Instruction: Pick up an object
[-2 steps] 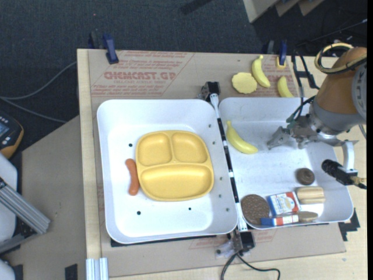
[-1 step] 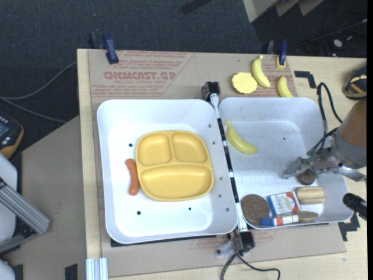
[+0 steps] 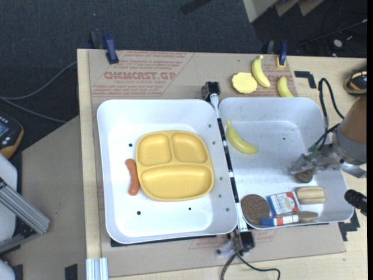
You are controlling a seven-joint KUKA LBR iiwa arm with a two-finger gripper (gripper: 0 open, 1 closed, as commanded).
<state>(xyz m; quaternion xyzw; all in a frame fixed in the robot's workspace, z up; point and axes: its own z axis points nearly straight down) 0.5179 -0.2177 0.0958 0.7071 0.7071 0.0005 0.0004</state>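
Note:
My gripper point(image 3: 302, 170) is low inside the right bin point(image 3: 274, 118), near its right wall, with the grey arm point(image 3: 353, 136) coming in from the right. It hangs just above a tan block point(image 3: 310, 194) and a small red, white and blue box point(image 3: 284, 203). A brown round disc point(image 3: 253, 207) lies at the bin's front left, and a thin blue and tan stick point(image 3: 289, 219) lies along the front wall. A yellow banana point(image 3: 239, 140) rests at the bin's left side, well apart from the gripper.
The left bin point(image 3: 116, 121) holds a yellow divided plate point(image 3: 173, 165) with an orange sausage point(image 3: 132, 176) beside its left edge. Behind the right bin, on the bench, lie a yellow round piece point(image 3: 245, 83) and two small bananas point(image 3: 260, 72) point(image 3: 284, 87).

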